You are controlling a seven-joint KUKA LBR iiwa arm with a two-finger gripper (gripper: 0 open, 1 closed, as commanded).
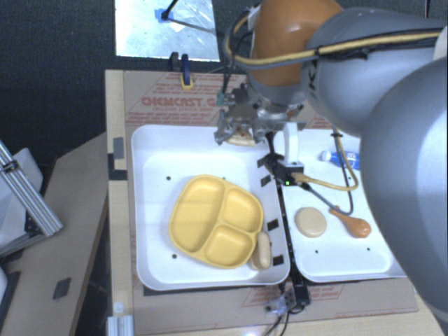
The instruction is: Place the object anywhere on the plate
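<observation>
In the camera view, the hand (241, 133) is hanging over the far edge of the left bin (150, 187); a pale flat object (241, 141) is showing beneath it, but whether the hand is spread or pinching it cannot be told. One yellow divided plate (215, 220) is lying in the left bin, one tan roll (262, 250) touching its near-right rim. The right bin (350, 264) is holding one round cookie (310, 222), one orange-headed spoon (350, 222) and one blue item (341, 159).

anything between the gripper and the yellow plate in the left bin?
No. In the camera view, bare white bin floor separates the gripper, at the bin's far edge, from the yellow plate.
</observation>
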